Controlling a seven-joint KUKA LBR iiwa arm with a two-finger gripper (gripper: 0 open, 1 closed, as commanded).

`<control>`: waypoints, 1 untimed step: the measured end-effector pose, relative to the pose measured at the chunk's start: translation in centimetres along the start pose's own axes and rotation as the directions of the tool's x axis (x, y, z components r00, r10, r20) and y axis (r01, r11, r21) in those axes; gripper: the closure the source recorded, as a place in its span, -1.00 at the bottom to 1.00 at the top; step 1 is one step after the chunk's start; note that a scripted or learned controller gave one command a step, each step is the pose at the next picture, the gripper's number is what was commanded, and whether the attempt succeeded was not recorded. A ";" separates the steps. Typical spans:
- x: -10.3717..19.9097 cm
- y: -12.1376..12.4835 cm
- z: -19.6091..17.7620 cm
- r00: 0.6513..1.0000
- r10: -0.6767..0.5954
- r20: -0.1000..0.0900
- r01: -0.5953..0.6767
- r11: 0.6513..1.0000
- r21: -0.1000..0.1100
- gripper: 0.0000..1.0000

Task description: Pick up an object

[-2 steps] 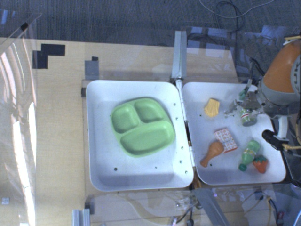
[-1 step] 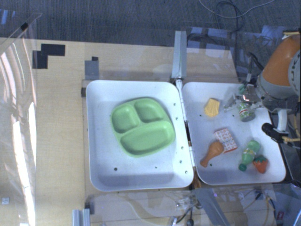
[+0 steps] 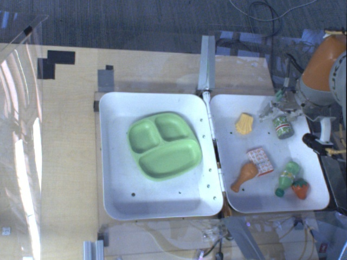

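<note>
Since the end effector (image 3: pixel 282 108) hangs at the right bin's (image 3: pixel 271 203) far edge just above the small can (image 3: pixel 282 128), its state impossible to tell, it should descend straight, straddle the can and close squarely before lifting clear of the corn (image 3: pixel 244 124).

This looks like a robot lab: a wooden table (image 3: pixel 65 161) with white bins (image 3: pixel 116 199), loose cables (image 3: pixel 260 7) and a robot arm (image 3: pixel 324 69).

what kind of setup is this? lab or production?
Probably a research lab bin-picking rig, not production. Two white bins sit side by side on a wooden bench. The left one holds a green divided plate, the right one toy food such as a drumstick and a bottle. Loose cables trail on the floor.
</note>
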State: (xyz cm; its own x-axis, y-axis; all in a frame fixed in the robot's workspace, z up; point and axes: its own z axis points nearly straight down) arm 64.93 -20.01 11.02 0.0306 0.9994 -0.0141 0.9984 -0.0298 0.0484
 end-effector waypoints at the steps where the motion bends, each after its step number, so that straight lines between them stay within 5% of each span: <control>1: -0.2 -3.0 2.1 1.000 0.001 -0.014 0.000 0.999 0.040 -1.00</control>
State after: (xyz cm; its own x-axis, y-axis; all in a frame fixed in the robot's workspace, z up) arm 61.99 -20.11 8.79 0.0308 0.9995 -0.0005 0.9995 -0.0308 0.0085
